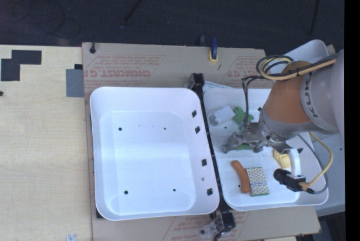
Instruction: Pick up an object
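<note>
Two white bins side by side on the surface, one arm reaching into the right-hand one.

Left bin (146,155): one, bare white floor with small dark dots. Right bin (320,197): one, its far right part covered by the arm (304,102). Claw (239,141): one, low over the middle of the right bin; whether it is clenched or released cannot be told, its tips blur into what lies below. Contents countable: one orange sausage-shaped piece (242,175), lying free near the front; one small patterned block (258,181) just beside it; one green item (243,117), partly hidden by the claw; one pale object (223,116), hard to identify; one yellow piece (282,160), mostly hidden under the wrist.
</note>
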